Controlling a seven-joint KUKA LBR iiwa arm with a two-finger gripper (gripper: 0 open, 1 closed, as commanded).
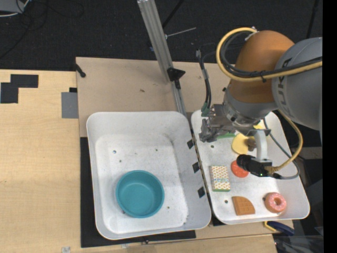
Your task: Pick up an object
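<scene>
My gripper hangs low over the far left corner of the right bin, under the arm's orange band. A thin green piece lies just to its right, and I cannot tell whether they touch. Beside that sits a yellow item, partly hidden by the arm. Nearer the front lie a red round item, a pale waffle-patterned block, an orange-brown toast slice and a pink donut.
A teal bowl stands in the front part of the left bin. A slanted aluminium post rises behind the bins. A black cable plug hangs by the red item.
</scene>
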